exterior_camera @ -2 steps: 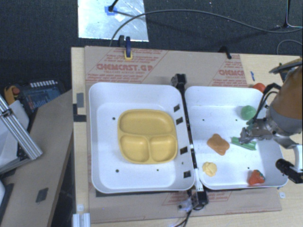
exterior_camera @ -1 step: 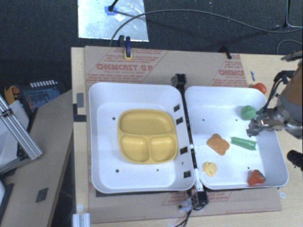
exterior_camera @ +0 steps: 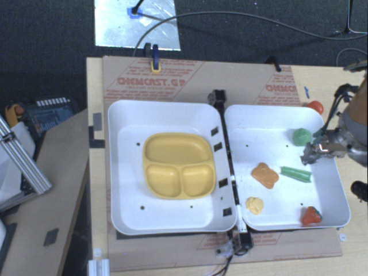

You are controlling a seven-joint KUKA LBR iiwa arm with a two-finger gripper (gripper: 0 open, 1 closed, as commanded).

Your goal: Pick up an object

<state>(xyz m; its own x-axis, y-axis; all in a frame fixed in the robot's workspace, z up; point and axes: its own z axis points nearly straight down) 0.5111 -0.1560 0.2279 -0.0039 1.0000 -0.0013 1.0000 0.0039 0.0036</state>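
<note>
On the bench sit two shallow white plastic bins side by side, resting on a brown cardboard sheet [exterior_camera: 172,76] printed with red lettering. Within the left bin [exterior_camera: 123,154] lies a yellow plastic tray [exterior_camera: 178,164] with three compartments, one long section at the back and two smaller ones toward the near edge. Across the black divider, the right bin [exterior_camera: 259,125] holds several small toy foods. Near its front left lies a small pale yellow lumpy piece [exterior_camera: 254,205]. Just behind it lies an orange bread-like piece [exterior_camera: 265,175]. Beside that, to the right, a long green bean-like piece [exterior_camera: 296,173] lies at a slant. Further back sits a round green ball-like piece [exterior_camera: 301,135]. At the front right corner rests a red strawberry-like piece [exterior_camera: 311,215] with a green top. Over the right side of this bin hangs the grey arm's two-finger gripper [exterior_camera: 313,153], between the green ball and the green bean; whether its claw is wide or narrow cannot be told.
</note>
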